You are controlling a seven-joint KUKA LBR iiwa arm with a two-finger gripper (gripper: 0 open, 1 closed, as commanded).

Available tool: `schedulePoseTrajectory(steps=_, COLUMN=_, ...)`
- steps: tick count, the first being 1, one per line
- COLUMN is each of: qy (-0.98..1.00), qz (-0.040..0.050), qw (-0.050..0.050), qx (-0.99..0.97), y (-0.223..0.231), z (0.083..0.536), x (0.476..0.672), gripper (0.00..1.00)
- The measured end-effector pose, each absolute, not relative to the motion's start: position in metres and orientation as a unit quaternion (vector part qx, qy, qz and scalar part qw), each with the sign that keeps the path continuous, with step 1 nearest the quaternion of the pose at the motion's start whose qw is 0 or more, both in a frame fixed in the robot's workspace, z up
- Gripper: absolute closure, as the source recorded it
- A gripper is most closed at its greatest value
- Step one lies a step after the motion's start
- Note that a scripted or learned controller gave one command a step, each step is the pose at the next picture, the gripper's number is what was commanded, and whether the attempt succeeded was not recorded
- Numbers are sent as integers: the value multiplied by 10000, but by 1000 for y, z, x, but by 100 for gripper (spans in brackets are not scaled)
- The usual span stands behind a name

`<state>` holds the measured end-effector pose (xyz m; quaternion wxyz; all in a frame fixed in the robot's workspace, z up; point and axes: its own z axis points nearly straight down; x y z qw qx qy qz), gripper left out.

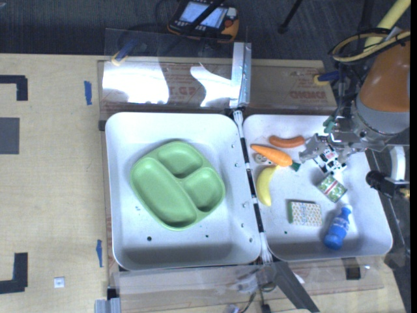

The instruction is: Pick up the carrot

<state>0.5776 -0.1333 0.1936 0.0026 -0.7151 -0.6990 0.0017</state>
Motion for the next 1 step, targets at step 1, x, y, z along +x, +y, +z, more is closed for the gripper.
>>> schedulePoseTrajectory(steps=1, qy=-7959, qz=11, qw=26, qx=-6054, y=-102, z=129, x=610, gripper=0)
